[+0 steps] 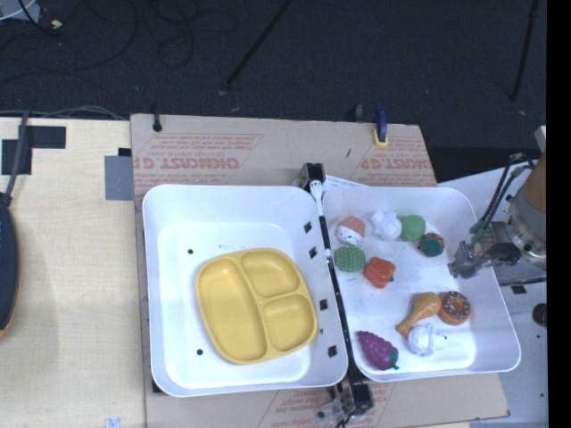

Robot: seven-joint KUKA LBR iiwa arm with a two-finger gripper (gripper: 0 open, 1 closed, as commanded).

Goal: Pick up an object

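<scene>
Gripper [464,262]: at right bin's [486,350] right edge; finger state cannot be told, nothing seen held.
Toys: right bin, drumstick [421,311], donut [455,307], grapes [377,349].
Left bin [169,239]: yellow tray [254,303].

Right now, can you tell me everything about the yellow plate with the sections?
The yellow plate lies flat in the left white bin, filling much of its floor. It looks like smooth, matte plastic, with rounded corners and a raised rim. Ridges split it into three compartments: one long one along its left side and two smaller ones on the right. It sits turned at a slant to the bin's walls. No food lies in any compartment, and it touches just the bin floor.
</scene>
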